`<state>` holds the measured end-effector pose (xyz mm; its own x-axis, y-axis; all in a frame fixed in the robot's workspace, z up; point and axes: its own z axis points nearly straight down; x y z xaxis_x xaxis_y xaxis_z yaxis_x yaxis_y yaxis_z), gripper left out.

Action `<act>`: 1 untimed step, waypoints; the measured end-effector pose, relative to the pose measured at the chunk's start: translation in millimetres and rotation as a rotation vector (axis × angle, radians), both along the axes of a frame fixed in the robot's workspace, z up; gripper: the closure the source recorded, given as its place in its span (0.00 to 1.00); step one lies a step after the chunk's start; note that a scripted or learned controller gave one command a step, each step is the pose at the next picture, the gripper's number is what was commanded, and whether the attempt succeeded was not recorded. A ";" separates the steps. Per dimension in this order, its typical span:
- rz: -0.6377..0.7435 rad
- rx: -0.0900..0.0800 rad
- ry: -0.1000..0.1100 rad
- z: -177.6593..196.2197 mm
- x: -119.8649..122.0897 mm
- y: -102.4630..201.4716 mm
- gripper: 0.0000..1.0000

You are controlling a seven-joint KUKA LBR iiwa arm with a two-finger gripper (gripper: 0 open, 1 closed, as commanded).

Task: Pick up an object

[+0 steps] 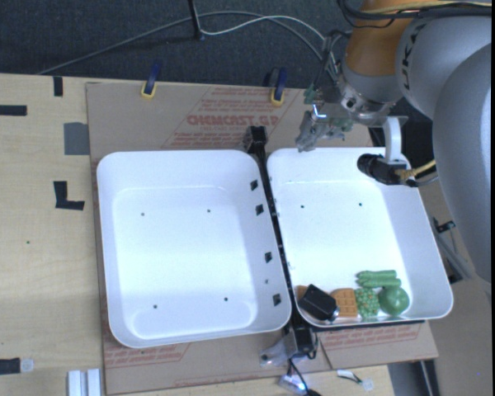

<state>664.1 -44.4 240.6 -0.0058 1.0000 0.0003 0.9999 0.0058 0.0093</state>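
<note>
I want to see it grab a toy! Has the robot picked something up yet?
Not yet. Nothing looks done: the gripper hangs above the far rim of the right bin, with no object near it. The black object, orange piece and green pieces lie together at the bin's near edge. Reaching down there and grabbing one is all left.

Two bins lie side by side; the small objects (355, 297) cluster at the right bin's (412, 213) six o'clock edge.

bins (181, 167): smooth glossy white plastic | bench (33, 221): matt pale wood
</note>
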 end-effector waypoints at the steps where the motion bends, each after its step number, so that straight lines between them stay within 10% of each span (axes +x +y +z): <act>1: -0.006 0.001 0.005 58.2 -73.7 3.7 1.00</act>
<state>590.5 -40.7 298.8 -0.0002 1.0000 0.0008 1.0000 0.0002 0.0038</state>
